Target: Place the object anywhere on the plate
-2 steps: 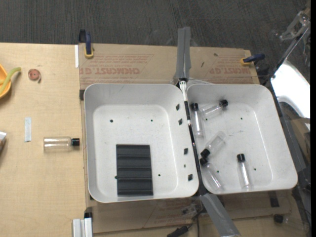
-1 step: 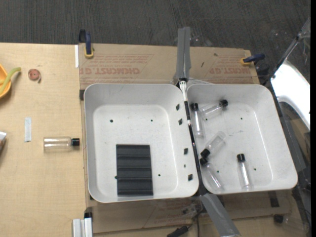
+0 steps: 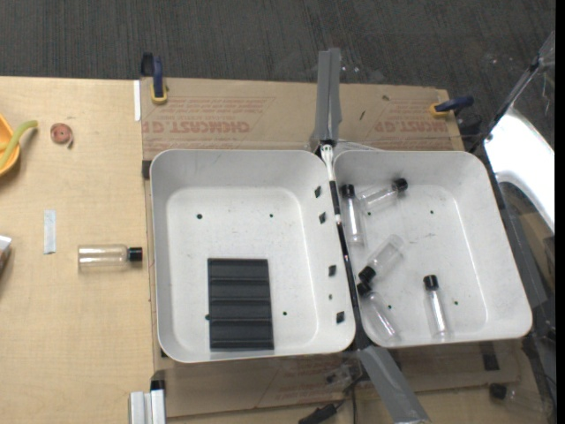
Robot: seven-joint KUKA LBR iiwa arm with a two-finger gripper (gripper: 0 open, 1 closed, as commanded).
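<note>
**Desk:** Overhead, the bench mid-task. Where does the object lie, and what of the jaws?

**Bench:** Five clear glass vials (image 3: 381, 259) with black caps lie scattered in the right bin (image 3: 494, 203), none on the ribbed black plate (image 3: 239, 305), which sits flat on the floor of the left bin (image 3: 161, 237), toward its near wall. You cannot tell from this view whether the jaws are released or clenched.

**Desk:** What should you worry about?

**Bench:** Three things, by my judgement. The vials are round and smooth – a pinch off their axis would likely squirt one away or set it rolling. Two of them lie hard against the wall shared by the bins, their caps close together near its middle, so a descent there risks striking the rim or catching both. And the plate is grooved: a vial let go across the ribs could roll off onto the bin floor.

**Desk:** Anything else on the bench?

**Bench:** A sixth vial (image 3: 106, 255) rests on the bench, outside the bins, well apart from the plate.
</note>
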